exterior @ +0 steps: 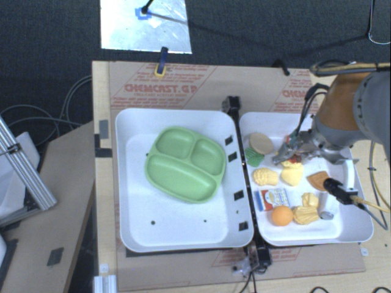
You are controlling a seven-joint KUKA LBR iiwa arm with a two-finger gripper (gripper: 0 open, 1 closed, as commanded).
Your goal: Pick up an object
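I have the gripper low in the right bin, over a small red piece near its far edge; its grip state I cannot tell. Next comes a straight lift.

divided plate in left bin, food items in right bin, hand above them

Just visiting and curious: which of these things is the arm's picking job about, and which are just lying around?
Job:
hand
right bin
orange ball
yellow food pieces
tan disc
small carton

Lying about:
green divided plate in left bin
cardboard sheet
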